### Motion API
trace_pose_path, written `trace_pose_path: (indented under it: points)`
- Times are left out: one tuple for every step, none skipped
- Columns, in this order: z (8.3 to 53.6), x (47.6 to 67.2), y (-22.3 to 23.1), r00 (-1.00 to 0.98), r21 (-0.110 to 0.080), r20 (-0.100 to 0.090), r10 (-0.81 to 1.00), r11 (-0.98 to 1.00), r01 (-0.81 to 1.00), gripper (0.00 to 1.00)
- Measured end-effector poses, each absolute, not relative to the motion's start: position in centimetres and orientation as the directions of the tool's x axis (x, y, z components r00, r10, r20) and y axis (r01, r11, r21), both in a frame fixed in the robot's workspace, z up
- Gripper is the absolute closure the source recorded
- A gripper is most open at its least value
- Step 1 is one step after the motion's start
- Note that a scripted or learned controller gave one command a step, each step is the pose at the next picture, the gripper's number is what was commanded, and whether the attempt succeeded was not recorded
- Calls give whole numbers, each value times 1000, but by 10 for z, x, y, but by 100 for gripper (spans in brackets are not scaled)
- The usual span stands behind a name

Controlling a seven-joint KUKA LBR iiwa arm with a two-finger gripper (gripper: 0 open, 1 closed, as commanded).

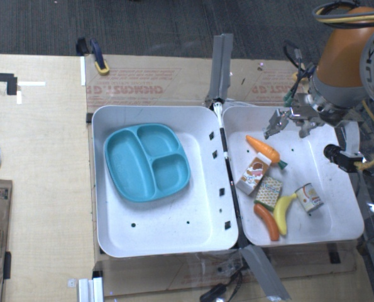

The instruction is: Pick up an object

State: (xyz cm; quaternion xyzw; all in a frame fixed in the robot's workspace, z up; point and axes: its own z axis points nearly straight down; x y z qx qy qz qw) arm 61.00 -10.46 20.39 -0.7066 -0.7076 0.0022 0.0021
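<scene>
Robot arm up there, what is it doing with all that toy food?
The robot arm is trying to pick something up. Its hand hangs open over the far end of the right bin, holding nothing. The closest thing is the carrot. Further along lie a small carton, a checkered packet, a banana, a sausage and a little can. The left bin holds a blue divided plate.

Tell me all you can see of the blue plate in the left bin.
The blue plate is a light-blue divided tray, plastic by its look, with rounded corners and three compartments: one long, two smaller. It lies flat, right way up, slightly skewed, in the left bin toward its upper left. Nothing lies on it or touches it.
</scene>
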Motion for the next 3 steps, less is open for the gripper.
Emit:
trace_pose_path:
  points:
    - [90,620,-148,-56,-1,-1,998,56,998,0]
    - [97,620,-149,-52,-3,-1,999,52,999,100]
    - [237,539,-84,-65,-4,-1,998,65,998,100]
